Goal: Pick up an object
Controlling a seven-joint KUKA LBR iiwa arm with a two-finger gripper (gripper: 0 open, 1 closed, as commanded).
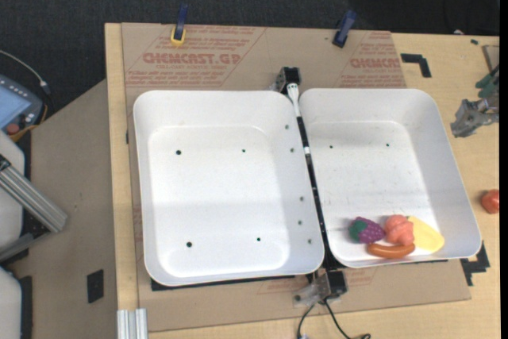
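Purple grapes (366, 229): near-right corner of the right bin (373, 171), leftmost of a tight cluster, so probably the easiest one to pick.
Red sausage (390, 250): lies nearest of all, close under the bin's near rim; jaws coming down here could strike the wall and slide off.
Pink-orange toy (399, 229): touches the grapes and the yellow toy (427, 236); a close on it may catch two pieces or squeeze one out sideways.
Cluster risk: the toys are small, rounded and packed together, so a slightly off-centre descent would likely push them apart and grasp nothing.
Orange item (490, 202): on the tabletop (476, 171) right of the bin, cut by the edge; I cannot tell what it is.
Gripper (473, 115): grey, at the far right beyond the bin's rim, well apart from the toys.
Jaws: cannot tell whether spread or pressed together; nothing is seen between them.
Left bin (214, 179): bare white floor, no target there.
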